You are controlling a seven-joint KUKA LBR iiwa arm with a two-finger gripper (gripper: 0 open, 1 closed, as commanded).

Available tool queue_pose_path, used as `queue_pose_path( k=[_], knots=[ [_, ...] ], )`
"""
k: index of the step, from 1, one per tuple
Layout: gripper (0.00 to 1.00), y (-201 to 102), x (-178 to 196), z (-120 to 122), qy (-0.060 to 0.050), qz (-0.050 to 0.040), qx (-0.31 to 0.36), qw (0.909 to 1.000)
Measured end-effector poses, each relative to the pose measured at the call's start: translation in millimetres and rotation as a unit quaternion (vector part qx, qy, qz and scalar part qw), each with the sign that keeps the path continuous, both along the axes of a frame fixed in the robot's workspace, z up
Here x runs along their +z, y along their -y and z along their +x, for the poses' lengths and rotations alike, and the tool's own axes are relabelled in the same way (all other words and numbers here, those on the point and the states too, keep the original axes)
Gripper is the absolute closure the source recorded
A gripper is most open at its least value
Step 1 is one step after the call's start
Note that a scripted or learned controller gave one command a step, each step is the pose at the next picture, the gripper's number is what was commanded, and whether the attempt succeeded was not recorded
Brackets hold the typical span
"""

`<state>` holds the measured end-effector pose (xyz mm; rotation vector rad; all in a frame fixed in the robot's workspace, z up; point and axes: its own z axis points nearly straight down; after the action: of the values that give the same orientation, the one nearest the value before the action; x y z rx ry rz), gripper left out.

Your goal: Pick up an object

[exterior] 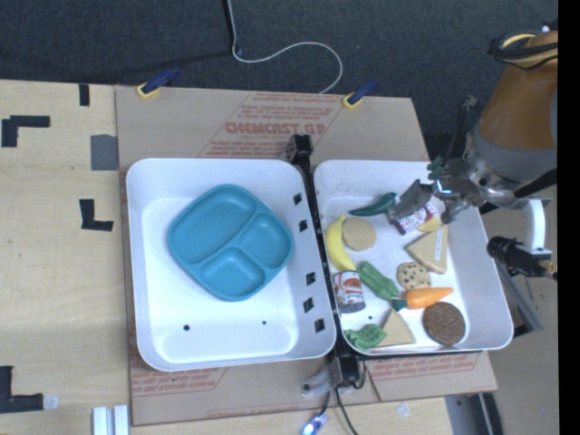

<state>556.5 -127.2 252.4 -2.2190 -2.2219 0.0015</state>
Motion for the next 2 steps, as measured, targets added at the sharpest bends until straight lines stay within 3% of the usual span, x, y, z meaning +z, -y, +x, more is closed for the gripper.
queue_pose_path(
  k=[1, 2],
  knots=[
    [0.0, -51.8, 27.4, -75.9, -0.001, 0.0015, 0.002, 1.0],
    [0.0, -111.3, -55.1, -75.0, -0.005, 0.0012, 0.002, 1.0]
  ],
)
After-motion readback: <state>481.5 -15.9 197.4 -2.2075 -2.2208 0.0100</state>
